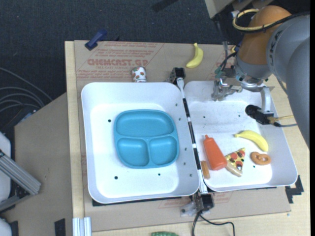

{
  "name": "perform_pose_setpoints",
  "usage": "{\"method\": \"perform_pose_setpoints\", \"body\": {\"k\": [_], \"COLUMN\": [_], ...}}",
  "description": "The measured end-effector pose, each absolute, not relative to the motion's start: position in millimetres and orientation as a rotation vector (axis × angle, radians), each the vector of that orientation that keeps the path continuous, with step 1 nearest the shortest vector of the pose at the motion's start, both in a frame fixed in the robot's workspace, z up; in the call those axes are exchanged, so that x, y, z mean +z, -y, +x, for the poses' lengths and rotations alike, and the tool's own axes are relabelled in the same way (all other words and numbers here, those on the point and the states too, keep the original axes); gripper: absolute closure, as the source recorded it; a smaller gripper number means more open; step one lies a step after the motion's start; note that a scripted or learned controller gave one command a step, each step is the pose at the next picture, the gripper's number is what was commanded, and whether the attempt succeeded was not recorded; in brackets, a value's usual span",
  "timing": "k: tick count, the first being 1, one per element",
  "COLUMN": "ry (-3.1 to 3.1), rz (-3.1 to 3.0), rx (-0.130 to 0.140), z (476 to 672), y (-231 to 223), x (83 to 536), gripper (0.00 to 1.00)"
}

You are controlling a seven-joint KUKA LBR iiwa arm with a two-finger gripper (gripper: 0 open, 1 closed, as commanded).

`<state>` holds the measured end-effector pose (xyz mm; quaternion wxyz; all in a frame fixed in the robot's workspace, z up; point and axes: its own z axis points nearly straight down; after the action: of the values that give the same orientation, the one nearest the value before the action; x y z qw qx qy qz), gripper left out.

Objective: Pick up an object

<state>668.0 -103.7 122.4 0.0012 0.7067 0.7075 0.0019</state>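
Lying in the right bin (pixel 280 173) were one banana (pixel 253 139), one orange bottle (pixel 214 153), one pizza slice (pixel 236 162) and one pretzel (pixel 260 158). The jaws (pixel 222 90) hung at the bin's far edge, well apart from all four; their state could not be told.

The surface (pixel 123 58) is carrying two white bins (pixel 98 181) side by side, a banana (pixel 195 57), and a small spotted object (pixel 139 73).
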Motion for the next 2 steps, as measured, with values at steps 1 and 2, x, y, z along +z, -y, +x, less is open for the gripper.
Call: {"method": "perform_pose_setpoints", "body": {"k": [1, 2], "ry": [-2.221, -2.22], "rz": [2.219, 2.218], "rx": [0.005, 0.008], "z": [667.9, 668.5], "y": [104, 103], "x": [122, 132], "gripper": [0.0, 1.0]}}
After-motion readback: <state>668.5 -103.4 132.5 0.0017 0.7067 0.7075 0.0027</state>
